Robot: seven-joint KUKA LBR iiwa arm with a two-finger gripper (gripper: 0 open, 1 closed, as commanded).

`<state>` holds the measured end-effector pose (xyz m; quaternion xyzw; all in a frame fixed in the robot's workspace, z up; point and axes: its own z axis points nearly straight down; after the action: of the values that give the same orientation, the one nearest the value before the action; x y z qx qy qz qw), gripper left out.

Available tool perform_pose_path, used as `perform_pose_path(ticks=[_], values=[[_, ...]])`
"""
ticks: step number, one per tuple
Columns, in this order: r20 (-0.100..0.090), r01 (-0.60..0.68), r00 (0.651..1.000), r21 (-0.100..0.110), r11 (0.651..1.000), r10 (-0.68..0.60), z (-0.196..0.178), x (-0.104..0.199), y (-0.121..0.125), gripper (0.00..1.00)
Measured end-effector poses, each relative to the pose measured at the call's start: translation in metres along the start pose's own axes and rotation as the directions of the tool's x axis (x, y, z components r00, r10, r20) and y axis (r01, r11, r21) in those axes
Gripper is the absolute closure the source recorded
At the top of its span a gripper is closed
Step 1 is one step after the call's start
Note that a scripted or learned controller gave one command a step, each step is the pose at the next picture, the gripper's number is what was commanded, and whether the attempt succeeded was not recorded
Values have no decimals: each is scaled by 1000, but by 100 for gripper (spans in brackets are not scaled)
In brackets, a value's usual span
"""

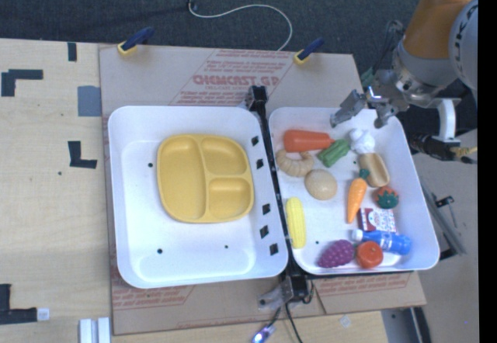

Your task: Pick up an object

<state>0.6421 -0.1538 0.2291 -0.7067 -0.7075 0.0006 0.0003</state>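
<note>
We find the grey two-finger end effector (363, 107), fingers spread and empty, over the right white bin's (415, 178) far rim, the small white round toy (362, 140) lying just below it toward the desk's near edge.

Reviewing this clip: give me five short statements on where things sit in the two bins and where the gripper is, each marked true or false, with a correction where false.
1. The yellow divided plastic plate lies in the left white bin. True.
2. The yellow toy corn cob lies on the plate. False: it lies in the right white bin, by the wall next to the left bin.
3. The two-finger gripper is open above the right bin's far edge, with nothing between its fingers. True.
4. The purple toy grape bunch sits at the right bin's far edge. False: it is at the near edge.
5. The small orange toy carrot lies in the left bin. False: right bin.
</note>
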Motion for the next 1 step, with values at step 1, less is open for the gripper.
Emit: perform_pose_path(ticks=[1], values=[[-5,4,1000,13,1000,-4,132,64,-25,0]])
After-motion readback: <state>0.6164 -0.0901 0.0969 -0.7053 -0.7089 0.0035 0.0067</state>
